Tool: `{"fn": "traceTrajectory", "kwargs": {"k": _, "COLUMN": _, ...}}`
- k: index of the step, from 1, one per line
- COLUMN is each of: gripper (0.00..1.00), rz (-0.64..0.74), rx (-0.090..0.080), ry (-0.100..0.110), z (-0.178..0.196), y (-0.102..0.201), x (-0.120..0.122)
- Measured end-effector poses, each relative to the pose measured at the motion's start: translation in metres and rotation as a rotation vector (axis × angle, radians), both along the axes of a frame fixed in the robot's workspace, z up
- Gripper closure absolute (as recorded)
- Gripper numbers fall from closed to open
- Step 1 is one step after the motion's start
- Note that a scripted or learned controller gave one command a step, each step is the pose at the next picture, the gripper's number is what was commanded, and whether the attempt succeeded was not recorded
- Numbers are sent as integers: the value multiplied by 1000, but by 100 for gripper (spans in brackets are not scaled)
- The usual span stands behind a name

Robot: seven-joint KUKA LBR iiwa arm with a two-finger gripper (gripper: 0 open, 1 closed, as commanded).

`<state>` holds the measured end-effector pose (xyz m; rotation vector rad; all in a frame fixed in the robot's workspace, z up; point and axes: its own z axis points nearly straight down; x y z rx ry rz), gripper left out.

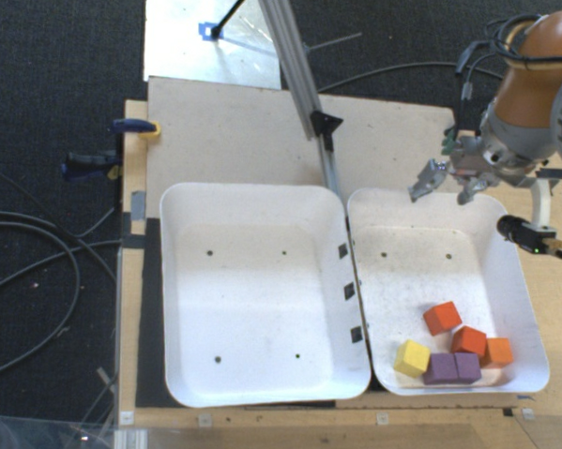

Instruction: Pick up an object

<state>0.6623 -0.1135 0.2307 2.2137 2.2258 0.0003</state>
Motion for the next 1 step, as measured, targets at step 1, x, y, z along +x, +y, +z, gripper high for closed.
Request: {"fn": "traceTrajectory", "kwargs": {"k": 1, "gripper": 0, "rz": -5, "rx": 0, "ry": 5, "z": -144, "y": -56, "x": 15}}
